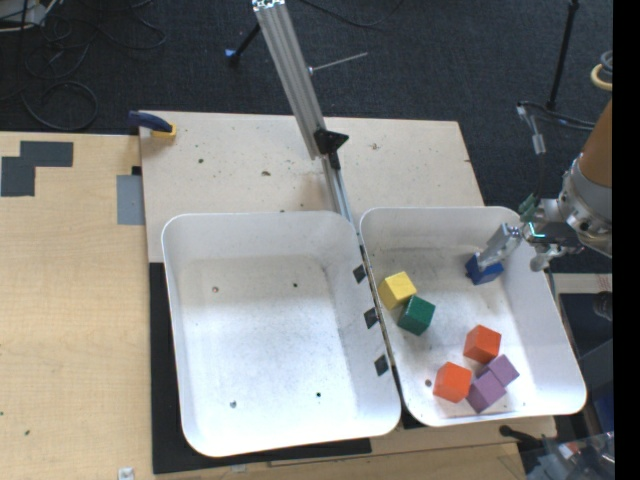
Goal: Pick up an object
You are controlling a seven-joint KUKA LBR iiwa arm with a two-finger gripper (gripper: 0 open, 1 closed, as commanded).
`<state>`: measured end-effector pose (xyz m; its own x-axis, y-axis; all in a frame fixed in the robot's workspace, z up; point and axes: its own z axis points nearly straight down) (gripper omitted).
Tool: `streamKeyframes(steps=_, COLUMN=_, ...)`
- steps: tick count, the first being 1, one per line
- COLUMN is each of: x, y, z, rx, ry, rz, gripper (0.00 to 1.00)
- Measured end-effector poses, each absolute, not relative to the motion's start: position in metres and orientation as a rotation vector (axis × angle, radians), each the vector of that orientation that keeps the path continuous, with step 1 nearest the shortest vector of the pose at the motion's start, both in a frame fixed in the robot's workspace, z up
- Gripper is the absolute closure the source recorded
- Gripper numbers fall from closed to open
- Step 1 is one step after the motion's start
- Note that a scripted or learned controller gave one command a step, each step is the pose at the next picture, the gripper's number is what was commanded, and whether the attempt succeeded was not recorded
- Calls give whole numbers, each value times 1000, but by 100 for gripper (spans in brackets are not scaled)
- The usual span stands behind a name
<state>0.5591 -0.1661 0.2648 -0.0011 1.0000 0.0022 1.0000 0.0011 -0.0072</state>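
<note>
While the jaws clamp it, the blue block (484, 268) hangs tilted, long axis slanting up toward the gripper (497, 251).

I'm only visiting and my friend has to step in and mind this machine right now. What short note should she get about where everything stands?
Gripper: low over the right bin, at a blue block near the far right wall. The view cannot settle whether it grips the block.
Blocks in the right bin: yellow block and green block touching, by the left wall; two orange blocks and two purple blocks clustered at the near right corner.
Left bin: no blocks.
Done: nothing lifted clear yet.
Left: secure one block and raise it.
</note>
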Motion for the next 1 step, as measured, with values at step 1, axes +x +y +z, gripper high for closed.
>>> streamKeyframes(steps=1, x=560, y=-167, z=267, rx=-2220, ry=-2219, rz=2, gripper=0)
